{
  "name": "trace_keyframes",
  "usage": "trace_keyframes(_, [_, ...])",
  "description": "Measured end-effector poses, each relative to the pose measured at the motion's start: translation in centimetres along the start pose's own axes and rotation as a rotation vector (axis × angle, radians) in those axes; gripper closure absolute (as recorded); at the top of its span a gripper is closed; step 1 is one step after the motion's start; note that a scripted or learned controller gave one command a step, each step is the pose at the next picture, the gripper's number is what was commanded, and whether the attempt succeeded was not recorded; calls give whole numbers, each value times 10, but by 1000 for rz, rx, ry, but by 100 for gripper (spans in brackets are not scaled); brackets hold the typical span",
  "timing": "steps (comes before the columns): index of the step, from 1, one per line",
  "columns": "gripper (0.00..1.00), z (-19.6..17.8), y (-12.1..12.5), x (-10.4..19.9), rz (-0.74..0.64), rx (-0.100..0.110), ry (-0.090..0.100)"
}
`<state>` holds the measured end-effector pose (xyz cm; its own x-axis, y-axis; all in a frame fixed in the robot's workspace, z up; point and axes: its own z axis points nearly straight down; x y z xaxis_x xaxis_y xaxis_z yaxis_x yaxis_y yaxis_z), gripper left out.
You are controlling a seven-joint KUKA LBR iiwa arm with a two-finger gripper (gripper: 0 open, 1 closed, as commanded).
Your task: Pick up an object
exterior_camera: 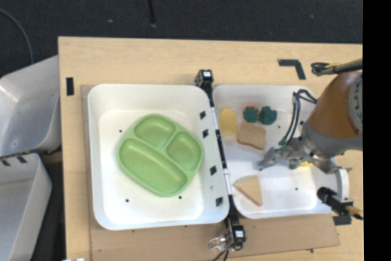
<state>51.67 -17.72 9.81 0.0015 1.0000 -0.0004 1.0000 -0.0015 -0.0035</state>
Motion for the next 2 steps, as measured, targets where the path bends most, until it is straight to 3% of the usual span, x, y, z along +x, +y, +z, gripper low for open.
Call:
trace_keyframes(1, [100, -14, 2, -1, 5, -6, -1])
trace_keyframes(2, [100, -76, -3, -2, -2, -9, -2])
